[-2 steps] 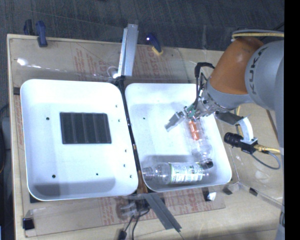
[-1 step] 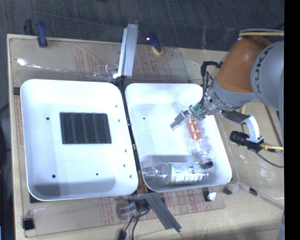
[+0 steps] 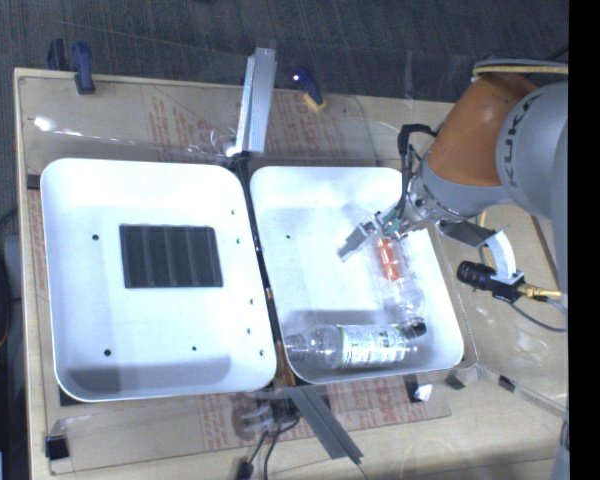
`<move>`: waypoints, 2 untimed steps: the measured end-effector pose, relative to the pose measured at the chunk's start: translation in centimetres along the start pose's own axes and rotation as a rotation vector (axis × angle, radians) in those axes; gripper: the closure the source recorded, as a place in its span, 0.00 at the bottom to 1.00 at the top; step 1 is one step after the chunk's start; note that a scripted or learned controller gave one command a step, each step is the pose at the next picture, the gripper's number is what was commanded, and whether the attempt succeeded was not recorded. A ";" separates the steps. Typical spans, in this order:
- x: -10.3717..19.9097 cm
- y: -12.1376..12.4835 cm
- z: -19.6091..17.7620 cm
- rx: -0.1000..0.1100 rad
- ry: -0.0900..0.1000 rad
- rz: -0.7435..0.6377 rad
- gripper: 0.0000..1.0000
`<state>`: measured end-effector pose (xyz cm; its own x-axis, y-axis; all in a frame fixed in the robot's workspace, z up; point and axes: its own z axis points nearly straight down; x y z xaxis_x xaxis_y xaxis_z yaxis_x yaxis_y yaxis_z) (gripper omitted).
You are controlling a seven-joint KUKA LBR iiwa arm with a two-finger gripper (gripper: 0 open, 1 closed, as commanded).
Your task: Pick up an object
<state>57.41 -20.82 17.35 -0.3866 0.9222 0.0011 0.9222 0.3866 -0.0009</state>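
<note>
Camera view has us looking down on the table, with the arm reaching in from its right edge over two white bins. The left bin holds a dark ribbed panel near its middle. In the right bin, a clear bottle with a green-and-white label lies on its side along the near wall, and a smaller clear bottle with an orange label lies against the right wall, its dark cap toward the near right corner. Our gripper sits just above that smaller bottle's far end; we cannot tell how wide it stands, nor see anything caught in it. We judge the grasp not yet made. To do it well, we should come down across the body at the label, since the thin plastic looks slick and likely to roll.
</note>
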 end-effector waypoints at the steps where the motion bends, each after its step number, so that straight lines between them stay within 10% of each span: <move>1: -0.5 1.3 2.4 0.001 0.000 -0.040 0.00; 2: -0.7 0.9 -1.2 0.000 -0.001 0.026 0.00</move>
<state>58.50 -21.11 18.56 -0.3629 0.9318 -0.0004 0.9318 0.3629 -0.0013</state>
